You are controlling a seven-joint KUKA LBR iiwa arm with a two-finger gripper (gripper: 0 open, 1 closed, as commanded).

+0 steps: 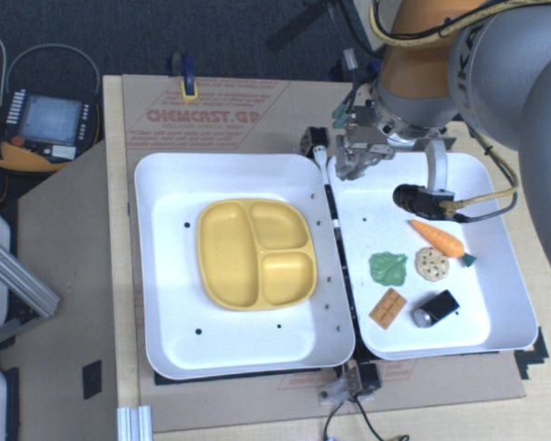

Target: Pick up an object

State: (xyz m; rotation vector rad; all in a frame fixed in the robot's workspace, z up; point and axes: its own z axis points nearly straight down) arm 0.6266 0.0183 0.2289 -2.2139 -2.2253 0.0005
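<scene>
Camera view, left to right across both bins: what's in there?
Yellow divided plate → green leaf piece → round cookie. Cracker, carrot and black block overlap these sideways, so left out.

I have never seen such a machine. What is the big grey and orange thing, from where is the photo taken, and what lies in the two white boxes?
The grey and orange thing is a robot arm. It reaches in from the right. At its end is a gripper, the tool for picking things up. The one camera is fixed above the bench and looks down at a slant.

The left bin holds a yellow divided plate. The right bin holds a toy carrot, a green leaf, a round cookie, a brown cracker and a small black and silver object.

The gripper is at the far end of the right bin, apart from all of these. Nothing visible is held.
</scene>
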